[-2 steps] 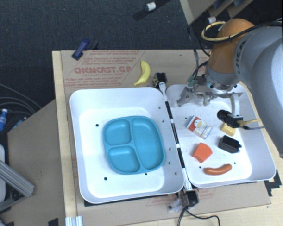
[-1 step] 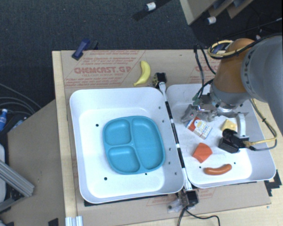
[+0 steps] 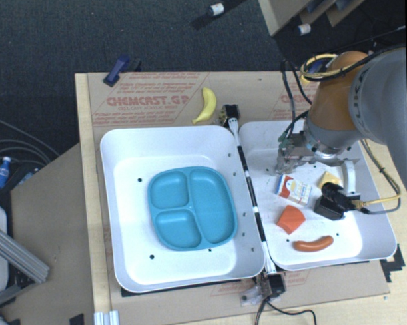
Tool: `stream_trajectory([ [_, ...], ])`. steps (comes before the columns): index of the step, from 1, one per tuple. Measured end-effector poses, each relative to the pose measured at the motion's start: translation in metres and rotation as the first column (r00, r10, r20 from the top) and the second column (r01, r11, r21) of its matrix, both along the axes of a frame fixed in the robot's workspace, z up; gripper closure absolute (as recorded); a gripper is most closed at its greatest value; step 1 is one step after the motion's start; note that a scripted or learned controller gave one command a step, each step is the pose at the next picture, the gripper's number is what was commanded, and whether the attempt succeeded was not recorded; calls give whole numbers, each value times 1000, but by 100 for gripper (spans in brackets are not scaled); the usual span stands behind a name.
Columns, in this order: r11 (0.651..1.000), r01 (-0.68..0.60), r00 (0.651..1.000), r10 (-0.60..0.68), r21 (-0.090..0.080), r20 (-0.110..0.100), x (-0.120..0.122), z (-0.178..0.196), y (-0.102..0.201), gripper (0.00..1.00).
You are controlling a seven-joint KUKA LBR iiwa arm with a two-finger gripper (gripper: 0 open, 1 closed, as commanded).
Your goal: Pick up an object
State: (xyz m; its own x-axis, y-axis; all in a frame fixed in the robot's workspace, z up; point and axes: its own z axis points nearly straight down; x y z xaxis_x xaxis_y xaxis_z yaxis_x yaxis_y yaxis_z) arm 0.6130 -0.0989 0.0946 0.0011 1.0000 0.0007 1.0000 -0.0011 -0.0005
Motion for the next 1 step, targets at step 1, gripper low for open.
stream_trajectory([
  [1, 1000, 0, 1000, 0, 0, 0, 0, 0, 0, 0],
])
